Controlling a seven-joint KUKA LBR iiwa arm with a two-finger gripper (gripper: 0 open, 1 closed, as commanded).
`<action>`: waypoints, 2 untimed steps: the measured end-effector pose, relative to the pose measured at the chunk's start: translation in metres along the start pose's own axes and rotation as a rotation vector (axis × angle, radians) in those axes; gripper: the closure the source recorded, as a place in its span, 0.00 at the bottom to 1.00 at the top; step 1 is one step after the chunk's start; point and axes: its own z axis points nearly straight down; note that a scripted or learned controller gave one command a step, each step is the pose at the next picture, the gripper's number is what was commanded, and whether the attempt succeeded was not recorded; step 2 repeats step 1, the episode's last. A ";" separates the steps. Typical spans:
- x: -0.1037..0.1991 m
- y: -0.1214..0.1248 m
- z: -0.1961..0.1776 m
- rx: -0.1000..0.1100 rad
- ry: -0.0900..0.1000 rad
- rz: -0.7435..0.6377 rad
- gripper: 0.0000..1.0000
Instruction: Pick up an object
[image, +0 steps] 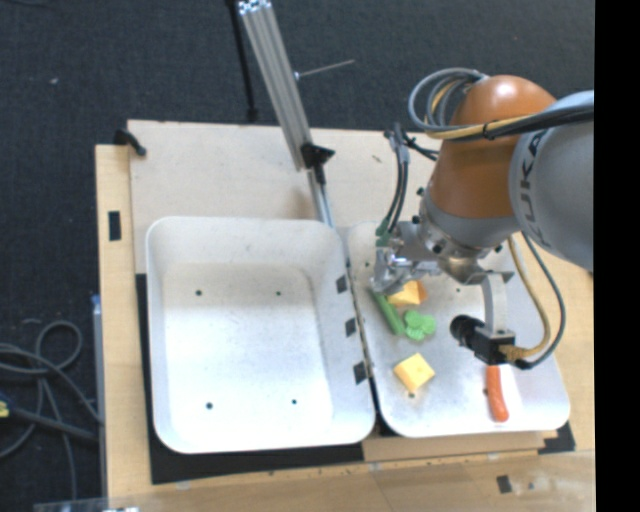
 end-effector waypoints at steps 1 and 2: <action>0.052 -0.003 0.016 0.004 -0.001 0.001 1.00; 0.052 -0.003 0.016 0.004 -0.001 0.001 1.00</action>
